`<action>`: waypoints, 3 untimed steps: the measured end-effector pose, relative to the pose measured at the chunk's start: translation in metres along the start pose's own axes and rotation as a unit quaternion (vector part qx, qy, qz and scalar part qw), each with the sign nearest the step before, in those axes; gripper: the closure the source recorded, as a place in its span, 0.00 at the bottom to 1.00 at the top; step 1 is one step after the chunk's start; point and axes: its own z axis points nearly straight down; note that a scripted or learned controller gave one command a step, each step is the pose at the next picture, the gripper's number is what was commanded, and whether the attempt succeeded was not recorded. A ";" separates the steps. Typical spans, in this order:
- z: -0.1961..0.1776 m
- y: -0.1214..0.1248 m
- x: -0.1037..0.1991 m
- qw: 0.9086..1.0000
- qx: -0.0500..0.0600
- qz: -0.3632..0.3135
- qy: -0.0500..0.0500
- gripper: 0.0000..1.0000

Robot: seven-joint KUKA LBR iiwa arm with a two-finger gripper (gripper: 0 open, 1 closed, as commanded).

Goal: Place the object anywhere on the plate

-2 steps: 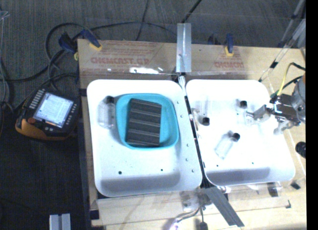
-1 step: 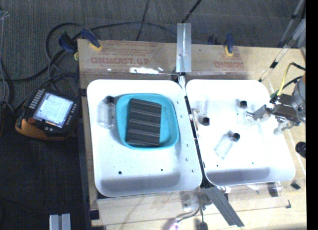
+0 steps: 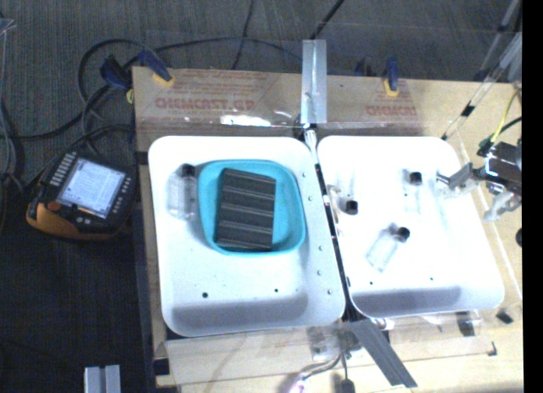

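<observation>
2 shallow white bins sit side by side on the bench, seen from above at a slant. In the left bin a blue plate carries a dark ribbed block, which lies flat on it and covers most of its middle. A clear bottle with a black cap lies just beside the plate's left rim, on the bin floor, not on the plate. In the right bin 3 more clear bottles with black caps are scattered well apart: 1 near the left wall, 1 toward the back and 1 lying tilted near the middle. My tool sits at the right edge of the right bin, over its rim; how wide it stands I cannot tell from here, and I see nothing between its parts. A handheld control pendant rests on the dark floor left of the bench.
</observation>
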 end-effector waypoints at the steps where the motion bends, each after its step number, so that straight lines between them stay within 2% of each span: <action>1: 0.081 -0.016 0.005 0.992 0.001 0.124 0.000 0.00; 2: -0.130 -0.020 0.017 0.995 -0.001 0.100 0.000 0.00; 3: -0.017 -0.013 -0.003 0.995 0.001 0.103 0.000 0.00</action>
